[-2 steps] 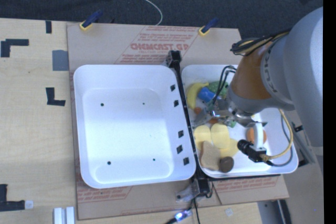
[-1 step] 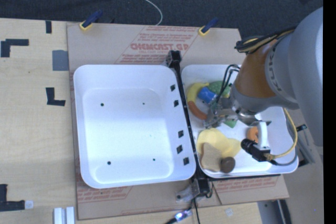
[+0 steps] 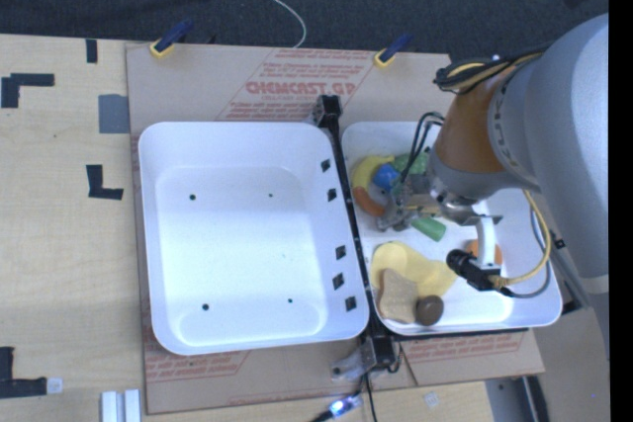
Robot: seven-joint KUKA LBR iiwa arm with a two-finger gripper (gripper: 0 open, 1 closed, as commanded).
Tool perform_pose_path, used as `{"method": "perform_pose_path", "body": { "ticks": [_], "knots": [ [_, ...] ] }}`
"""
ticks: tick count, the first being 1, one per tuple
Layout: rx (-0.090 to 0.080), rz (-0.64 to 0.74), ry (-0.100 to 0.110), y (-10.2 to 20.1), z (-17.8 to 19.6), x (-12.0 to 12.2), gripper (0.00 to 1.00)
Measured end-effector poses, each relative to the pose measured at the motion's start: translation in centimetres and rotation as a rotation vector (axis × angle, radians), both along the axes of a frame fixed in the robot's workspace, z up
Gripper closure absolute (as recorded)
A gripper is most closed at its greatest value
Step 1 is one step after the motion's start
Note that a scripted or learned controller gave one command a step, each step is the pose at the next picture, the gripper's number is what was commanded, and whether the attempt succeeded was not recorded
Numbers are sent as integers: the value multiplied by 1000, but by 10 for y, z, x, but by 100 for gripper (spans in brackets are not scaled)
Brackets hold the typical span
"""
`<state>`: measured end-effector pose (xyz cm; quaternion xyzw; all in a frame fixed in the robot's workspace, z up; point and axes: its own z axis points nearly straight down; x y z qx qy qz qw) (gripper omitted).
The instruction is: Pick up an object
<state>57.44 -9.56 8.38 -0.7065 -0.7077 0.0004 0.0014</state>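
Observation:
My gripper [image 3: 399, 212] is down inside the right bin [image 3: 529, 311], among a cluster of small objects. Around it lie a yellow piece [image 3: 368, 169], a blue object [image 3: 385, 177], an orange-red piece [image 3: 368, 202] and a green block [image 3: 428, 228]. Nearer the front of that bin are a pale yellow floppy item [image 3: 413, 264], a tan sponge-like block [image 3: 398, 293] and a dark brown ball [image 3: 428, 310]. An orange-and-white object [image 3: 486, 240] lies to the right. The arm's wrist hides most of the gripper.
The left bin [image 3: 237, 232] sits beside the right one, split off by a black divider [image 3: 341, 212]. A black cable connector [image 3: 475, 270] hangs over the right bin. Both bins rest on a cardboard sheet [image 3: 287, 84] held by clamps.

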Motion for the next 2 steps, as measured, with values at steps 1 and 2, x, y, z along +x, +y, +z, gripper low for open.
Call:
{"method": "perform_pose_path", "body": {
  "ticks": [1, 2],
  "knots": [
    [0, 0, -1, -6, 1, 7, 100],
    [-3, 2, -6, -11, 1, 82, 100]
  ]
}}
